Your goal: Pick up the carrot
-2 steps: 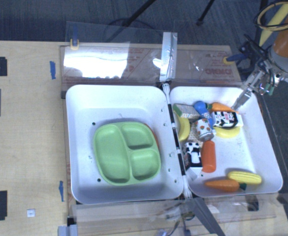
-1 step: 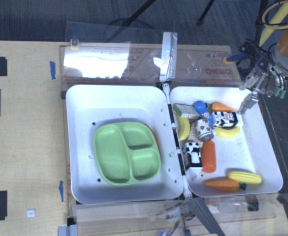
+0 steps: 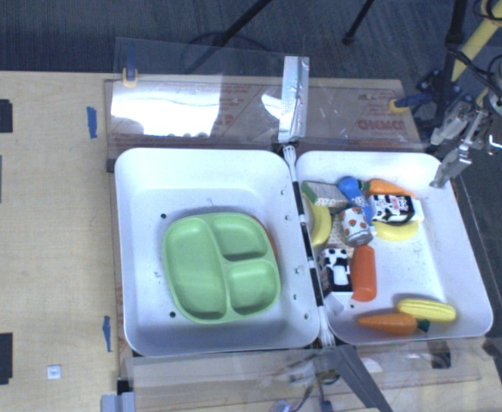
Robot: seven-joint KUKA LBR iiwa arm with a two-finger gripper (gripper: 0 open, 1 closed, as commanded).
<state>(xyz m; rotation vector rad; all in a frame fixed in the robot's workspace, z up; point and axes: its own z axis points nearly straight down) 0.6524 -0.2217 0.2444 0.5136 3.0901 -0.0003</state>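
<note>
The carrot [image 3: 388,322], orange with a small green end, lies flat near the front edge of the right bin [image 3: 465,256]. A yellow corn cob [image 3: 426,309] touches it on its right. My gripper [image 3: 448,168] hangs over the right bin's far right corner, well behind the carrot and apart from all the items. Nothing is seen in its grasp.
The right bin also holds a red-orange cylinder [image 3: 364,273], a banana [image 3: 319,226], a small can [image 3: 356,227], a blue piece [image 3: 349,187], cow-print pieces [image 3: 391,206] and another orange piece [image 3: 391,187]. A green divided plate [image 3: 223,266] lies in the left bin [image 3: 148,187].
</note>
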